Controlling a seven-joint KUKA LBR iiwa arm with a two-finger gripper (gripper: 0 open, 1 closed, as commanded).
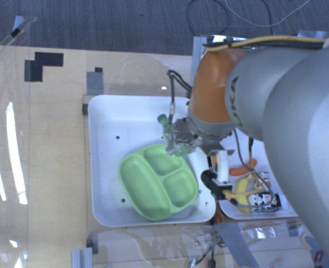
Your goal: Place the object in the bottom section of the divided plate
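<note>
A light green divided plate (153,188) lies in the left white bin (106,149), toward its front right corner. It has one long section on the left and two smaller ones on the right. My gripper (174,144) hangs over the plate's far edge, by the upper small section. A small green piece (163,119) shows just beyond the gripper's far side; I cannot tell whether it is held or what it is. The wrist hides the bin's right side.
The right bin (287,211) holds an orange carrot-like piece (244,170), a yellow banana-like piece (241,190) and other small items, mostly under the arm. The arm's big grey body covers the right of the view.
</note>
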